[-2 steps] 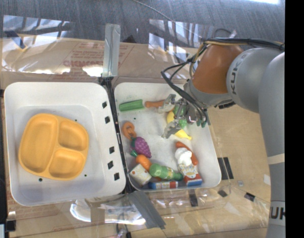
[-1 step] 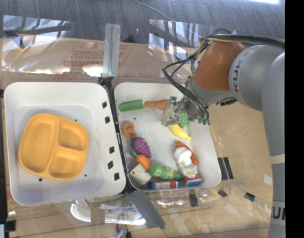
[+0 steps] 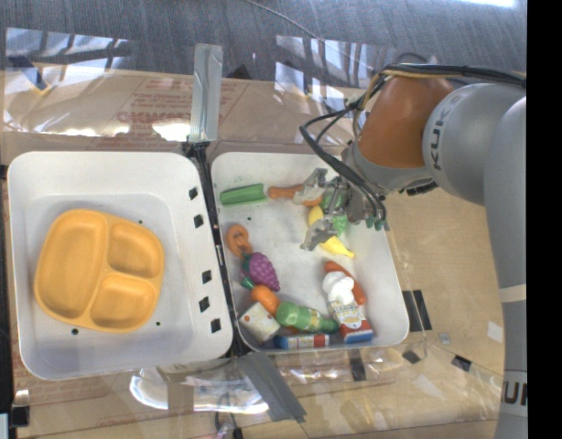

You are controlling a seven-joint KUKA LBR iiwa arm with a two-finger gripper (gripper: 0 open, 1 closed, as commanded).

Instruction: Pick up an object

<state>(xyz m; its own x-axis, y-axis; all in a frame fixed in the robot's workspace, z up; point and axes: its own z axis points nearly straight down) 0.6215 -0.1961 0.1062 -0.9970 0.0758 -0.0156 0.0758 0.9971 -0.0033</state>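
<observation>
In the right bin (image 3: 383,273) lie several toy foods: a green cucumber (image 3: 242,193), an orange carrot piece (image 3: 283,191), purple grapes (image 3: 261,269), a green bottle (image 3: 304,316) and a white and red bottle (image 3: 341,296). My gripper (image 3: 314,213) hangs low over the bin's upper middle, open. One finger (image 3: 310,187) sits near the carrot piece, the other (image 3: 316,238) lower down. A small yellow toy (image 3: 315,215) lies between them, and a second yellow piece (image 3: 337,247) sits just below right. I cannot tell whether the fingers touch either one.
The left bin (image 3: 25,181) holds a yellow divided plate (image 3: 98,268). An orange toy (image 3: 237,238), a small carrot (image 3: 264,297), a little box (image 3: 259,322) and a flat pack (image 3: 304,341) crowd the right bin's left and front sides. Cables (image 3: 331,122) loop beside the wrist.
</observation>
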